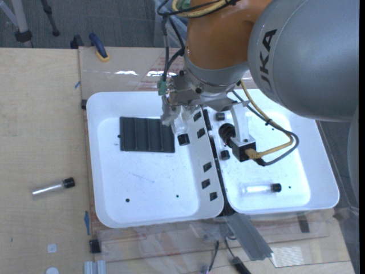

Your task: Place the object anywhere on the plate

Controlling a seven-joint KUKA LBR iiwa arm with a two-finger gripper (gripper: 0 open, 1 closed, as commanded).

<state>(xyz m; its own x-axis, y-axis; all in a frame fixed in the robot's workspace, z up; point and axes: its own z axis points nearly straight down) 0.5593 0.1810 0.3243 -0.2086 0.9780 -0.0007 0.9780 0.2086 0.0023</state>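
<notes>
While the claw [173, 120] hangs over the dark plate's [146, 135] right edge, grip unreadable, the tube [260, 188] lies well apart, right bin [322, 178].

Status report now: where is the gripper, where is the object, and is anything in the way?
Gripper over right edge of dark plate, left bin. Clear tube lying in right bin. Second tube on bench outside bins.

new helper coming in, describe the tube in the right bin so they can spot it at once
Find the right white bin of the two on the bench. Near its front edge lies a small clear tube on its side, black cap pointing right. A similar tube lies outside the bins, on the wood at far left.
</notes>
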